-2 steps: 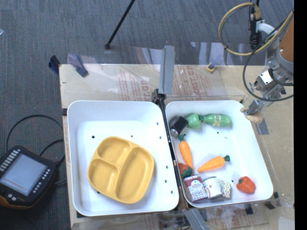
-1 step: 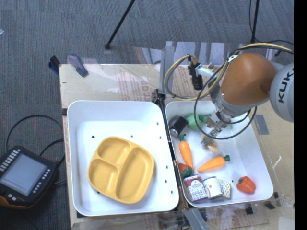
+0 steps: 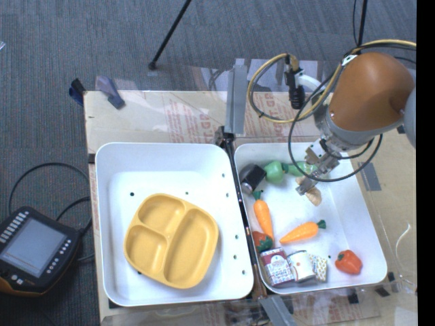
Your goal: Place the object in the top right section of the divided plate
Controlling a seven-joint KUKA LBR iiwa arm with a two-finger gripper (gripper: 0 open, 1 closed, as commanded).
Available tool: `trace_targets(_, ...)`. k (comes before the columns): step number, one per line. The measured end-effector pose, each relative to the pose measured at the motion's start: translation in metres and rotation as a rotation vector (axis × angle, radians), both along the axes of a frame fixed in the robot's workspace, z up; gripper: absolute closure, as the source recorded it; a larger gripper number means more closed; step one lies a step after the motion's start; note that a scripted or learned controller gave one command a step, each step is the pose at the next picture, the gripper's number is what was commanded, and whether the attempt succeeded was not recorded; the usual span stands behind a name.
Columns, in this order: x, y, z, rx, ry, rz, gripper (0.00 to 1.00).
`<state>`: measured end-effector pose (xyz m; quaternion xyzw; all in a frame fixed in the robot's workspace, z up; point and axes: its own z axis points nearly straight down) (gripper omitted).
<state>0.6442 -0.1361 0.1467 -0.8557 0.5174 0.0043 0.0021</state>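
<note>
Altogether two carrots lie in the right bin, one yellow divided plate in the left bin; the gripper's grip cannot be told.

yellow divided plate, 2 orange carrots

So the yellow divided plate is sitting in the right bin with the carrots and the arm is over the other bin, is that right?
Not quite. The camera view shows the yellow divided plate lying in the left bin, apart from the carrots. The carrots lie in the right bin, and the arm reaches over that right bin, with its gripper above the toys there.
</note>
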Motion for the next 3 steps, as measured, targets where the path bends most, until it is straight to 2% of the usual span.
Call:
trace_targets(1,-0.079,-0.046,0.005,0.001,-0.001,0.244,1.0)
trace_targets(2,-0.078,-0.042,0.01,0.01,0.004,0.242,1.0)
trace_targets(3,-0.036,-0.057,-0.004,0.003,-0.005,0.549,1.0)
